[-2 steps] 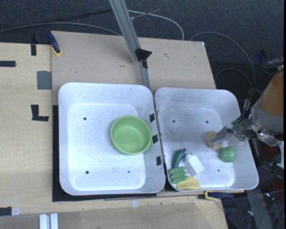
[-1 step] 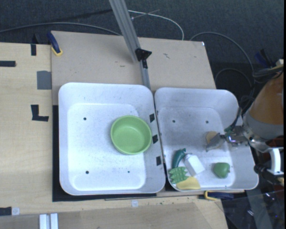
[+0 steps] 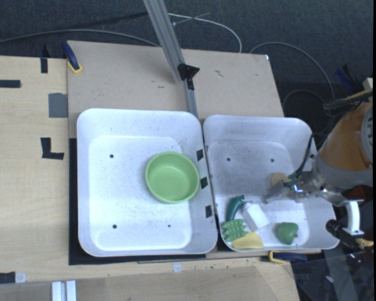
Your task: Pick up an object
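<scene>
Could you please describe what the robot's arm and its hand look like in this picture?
The arm enters from the right as a rounded grey body with a broad orange band above the wrist. A dark cable runs down beside it. The hand is a small metallic silver and dark assembly, ending over the right bin.

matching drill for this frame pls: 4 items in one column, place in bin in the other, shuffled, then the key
Items:
1. green bowl
2. small green lump
3. yellow piece
4. gripper

Places:
A. right bin, front edge, beside the green brush
B. right bin, middle, right side
C. left bin, right of centre
D. right bin, front right corner

Pairs: 1-C, 2-D, 3-A, 4-B
</scene>
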{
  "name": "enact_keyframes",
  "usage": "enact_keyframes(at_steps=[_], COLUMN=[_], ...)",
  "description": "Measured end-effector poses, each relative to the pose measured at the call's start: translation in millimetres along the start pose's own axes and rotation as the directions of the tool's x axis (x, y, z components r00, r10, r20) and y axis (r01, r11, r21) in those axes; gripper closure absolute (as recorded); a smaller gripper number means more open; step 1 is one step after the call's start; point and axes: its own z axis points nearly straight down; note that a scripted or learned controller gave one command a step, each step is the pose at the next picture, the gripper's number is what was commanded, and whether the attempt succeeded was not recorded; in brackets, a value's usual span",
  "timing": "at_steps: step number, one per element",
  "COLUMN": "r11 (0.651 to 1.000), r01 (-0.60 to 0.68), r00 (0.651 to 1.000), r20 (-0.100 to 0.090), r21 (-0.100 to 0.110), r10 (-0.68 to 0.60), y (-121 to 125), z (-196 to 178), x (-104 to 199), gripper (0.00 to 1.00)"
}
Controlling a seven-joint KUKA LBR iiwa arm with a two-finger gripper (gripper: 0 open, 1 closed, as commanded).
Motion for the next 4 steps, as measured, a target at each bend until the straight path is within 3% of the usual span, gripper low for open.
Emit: enact_keyframes(at_steps=[1,4], r11=[1.0,1.0], r01=[0.001,0.001], r00=[1.0,1.0], r20=[-0.002,0.001], r21=[0.001,-0.006], r10=[-0.001,-0.001], y=[0.1,6.7], z=[-10.8,-175.3], x=[0.7,11.4], gripper=[1.0,1.0])
